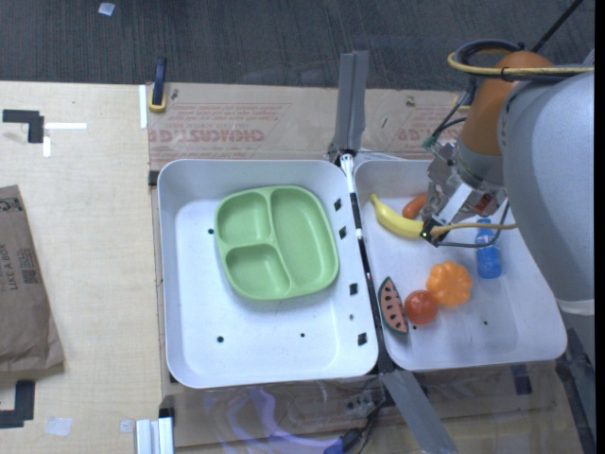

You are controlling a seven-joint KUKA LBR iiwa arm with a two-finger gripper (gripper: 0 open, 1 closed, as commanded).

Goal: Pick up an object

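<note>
Pale wood tabletop (90, 216), dark carpet floor (246, 17) behind it. Cardboard sheet (236, 126) with red print lies under the bins at the back. Brown paper bag (21, 282) flat at the left edge. Grey bar (352, 93) stands at the seam between the bins.

Left bin (177, 282): one green divided plate (276, 242), roughly centred, nothing on it.

Right bin (518, 327): banana (392, 218) near the back left, red-orange item (414, 204) just behind it and partly hidden. Blue item (488, 259) to the right, orange pumpkin-like toy (450, 282) mid-bin, red tomato (421, 305) touching it, watermelon slice (392, 306) against the left wall.

Gripper (442, 206) is low over the back of the right bin, just beside the banana's right end; open or closed, cannot tell. No object seen in its grasp; all items lie in the bin.
</note>
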